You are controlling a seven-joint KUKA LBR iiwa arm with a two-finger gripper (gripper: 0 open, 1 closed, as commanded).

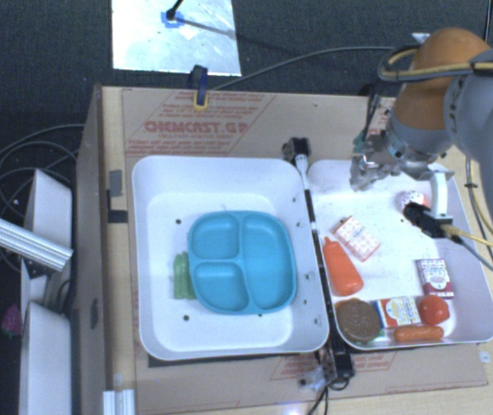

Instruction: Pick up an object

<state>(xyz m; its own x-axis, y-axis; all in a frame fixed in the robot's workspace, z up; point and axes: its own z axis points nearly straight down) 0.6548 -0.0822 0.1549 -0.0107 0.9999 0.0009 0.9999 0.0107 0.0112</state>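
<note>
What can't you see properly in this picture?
- Claw: blurry, so its grip is unclear.
- Green thing: partly tucked under the blue plate.
- Packets: printing too small to read.
- Arm: cut off by the right edge.

The arm is running off the right edge, and the green item (beside the blue tray) is staying unidentifiable.

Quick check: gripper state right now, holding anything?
Gripper: over the right bin's far end; open or shut cannot be told; nothing seen held.
</note>
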